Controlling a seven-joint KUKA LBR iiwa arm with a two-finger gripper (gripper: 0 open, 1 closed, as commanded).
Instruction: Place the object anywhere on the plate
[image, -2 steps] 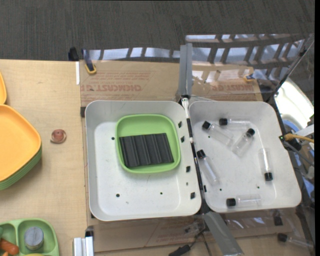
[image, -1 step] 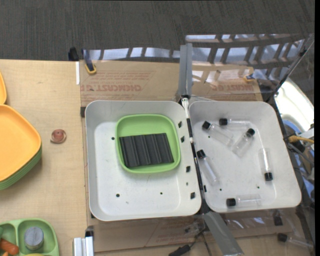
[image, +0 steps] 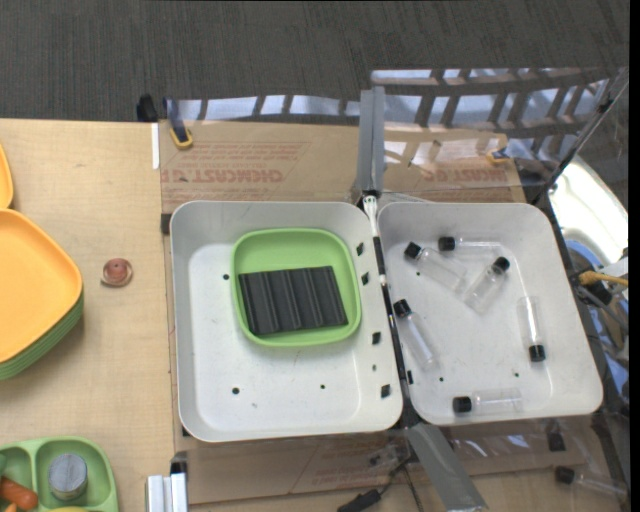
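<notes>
A green square plate (image: 295, 248) sits in the left white bin (image: 280, 395), toward its back. A dark ribbed rectangular pad (image: 291, 299) lies on the plate's front half. In the right white bin (image: 490, 400) lie several clear plastic vials with black caps: one near the back (image: 460, 244), one tilted at centre (image: 487, 283), one by the left wall (image: 412, 332), one along the right side (image: 529, 325) and one at the front (image: 490, 402).
Cardboard lies under both bins. To the left, on the wooden bench, are stacked orange plates (image: 30, 290), a small red knob (image: 117, 271) and a green compartment tray (image: 55, 478). A metal frame (image: 480, 100) stands behind the right bin.
</notes>
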